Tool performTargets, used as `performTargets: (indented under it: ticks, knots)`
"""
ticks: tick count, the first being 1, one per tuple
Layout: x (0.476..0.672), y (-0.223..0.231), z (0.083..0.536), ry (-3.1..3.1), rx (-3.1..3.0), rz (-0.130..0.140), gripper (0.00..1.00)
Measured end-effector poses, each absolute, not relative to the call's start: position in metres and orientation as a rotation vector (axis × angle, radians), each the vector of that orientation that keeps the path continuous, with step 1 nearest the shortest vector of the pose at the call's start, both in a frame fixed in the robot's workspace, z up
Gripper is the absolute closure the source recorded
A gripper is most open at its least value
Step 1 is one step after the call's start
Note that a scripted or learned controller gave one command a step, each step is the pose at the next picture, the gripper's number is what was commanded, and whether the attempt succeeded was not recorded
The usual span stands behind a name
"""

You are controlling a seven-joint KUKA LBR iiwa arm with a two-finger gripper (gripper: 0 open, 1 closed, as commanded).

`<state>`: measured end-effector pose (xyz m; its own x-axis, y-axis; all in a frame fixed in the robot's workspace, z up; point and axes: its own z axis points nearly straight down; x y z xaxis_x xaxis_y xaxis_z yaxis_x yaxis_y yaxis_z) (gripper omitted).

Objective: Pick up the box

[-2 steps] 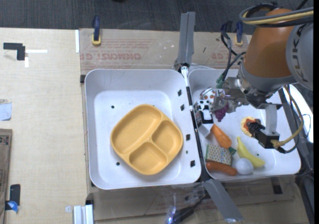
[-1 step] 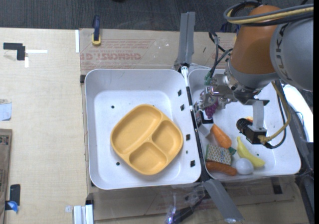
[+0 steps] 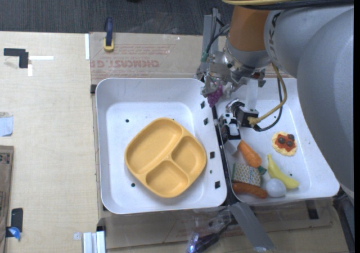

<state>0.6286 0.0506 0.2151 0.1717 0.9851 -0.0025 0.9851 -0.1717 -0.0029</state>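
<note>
Box at right bin's 6 o'clock, carrot touching at 12, gripper at bin's 11 o'clock, opening can't tell.

The arm runs off the right and top edges and hides much of the right bin's back half. The box lies partly under the carrot. Its label is too small to read.

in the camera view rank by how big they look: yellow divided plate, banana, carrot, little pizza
1. yellow divided plate, by far the largest
2. banana
3. carrot, close to the banana, so that order is unsure
4. little pizza, smallest
</note>
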Motion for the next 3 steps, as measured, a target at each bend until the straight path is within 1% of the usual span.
performTargets:
  ticks: [1, 2, 3]
  knots:
    - [0.629, 0.05, 0.223, -2.024, -2.403, 0.01, 1.0]
    - [0.602, 0.0, 0.19, -2.214, -2.226, 0.007, 1.0]
    - [0.602, -0.001, 0.198, -2.209, -2.23, 0.01, 1.0]
